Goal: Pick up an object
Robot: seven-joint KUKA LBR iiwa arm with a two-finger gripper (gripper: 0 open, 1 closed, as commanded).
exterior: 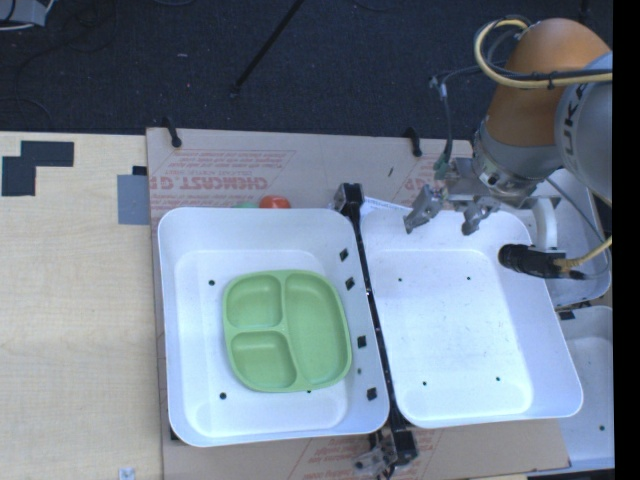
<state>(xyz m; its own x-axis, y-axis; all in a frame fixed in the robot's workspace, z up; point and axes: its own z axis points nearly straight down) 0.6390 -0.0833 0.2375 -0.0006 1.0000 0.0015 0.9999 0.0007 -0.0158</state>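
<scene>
The left bin (190, 268) lies nearest the lower left of the view, and a green tray (287, 330) with three compartments rests flat on its floor, a little right of the middle. Nothing touches the tray. Black clips along the divider (360, 298) join this bin to the right bin (560, 368), whose floor shows only small dark specks. Both bins sit on a sheet of cardboard (220, 168) with red print, laid on the pale wooden bench (70, 298).

Farther back, behind the left bin's far rim, a small red-orange thing (274, 203) peeks out, with a bit of green beside it; too little of it shows to say what it is.

The gripper (449, 216) hangs above the far edge of the right bin, well apart from the tray. Its two fingers (422, 212) are spread with nothing between them. Above it rise the wrist and orange band (548, 78).
</scene>
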